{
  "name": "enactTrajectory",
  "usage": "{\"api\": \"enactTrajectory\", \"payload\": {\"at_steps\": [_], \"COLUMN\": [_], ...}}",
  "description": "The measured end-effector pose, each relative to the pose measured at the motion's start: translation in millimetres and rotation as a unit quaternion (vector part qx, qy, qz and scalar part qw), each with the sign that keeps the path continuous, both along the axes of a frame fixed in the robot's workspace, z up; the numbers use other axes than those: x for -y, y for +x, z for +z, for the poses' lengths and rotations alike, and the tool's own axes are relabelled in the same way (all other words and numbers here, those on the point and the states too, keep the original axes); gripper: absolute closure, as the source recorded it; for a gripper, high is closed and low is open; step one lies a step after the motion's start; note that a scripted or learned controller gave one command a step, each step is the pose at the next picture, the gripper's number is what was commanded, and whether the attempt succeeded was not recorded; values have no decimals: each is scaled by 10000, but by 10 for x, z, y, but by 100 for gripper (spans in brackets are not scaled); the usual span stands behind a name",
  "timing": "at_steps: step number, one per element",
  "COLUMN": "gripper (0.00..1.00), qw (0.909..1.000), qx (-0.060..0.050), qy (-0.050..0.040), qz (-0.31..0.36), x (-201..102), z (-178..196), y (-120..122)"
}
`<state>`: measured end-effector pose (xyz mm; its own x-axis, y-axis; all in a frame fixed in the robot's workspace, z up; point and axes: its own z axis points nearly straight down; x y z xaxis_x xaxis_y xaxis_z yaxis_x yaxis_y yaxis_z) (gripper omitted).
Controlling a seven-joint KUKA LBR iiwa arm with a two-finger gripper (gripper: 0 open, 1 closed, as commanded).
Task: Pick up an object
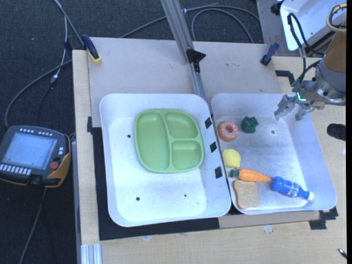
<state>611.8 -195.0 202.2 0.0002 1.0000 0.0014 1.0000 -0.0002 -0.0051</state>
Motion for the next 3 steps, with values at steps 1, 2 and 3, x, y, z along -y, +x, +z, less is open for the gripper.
{"api": "enactTrajectory", "payload": {"at_steps": [1, 2, 3], "gripper": [0, 0, 0], "qw": [10000, 10000, 10000], "qx": [25, 5, 7], "qy": [-5, 0, -1], "qz": [5, 10, 1], "x": [-1, -28, 62], "z": [25, -397, -958], "y": [14, 41, 42]}}
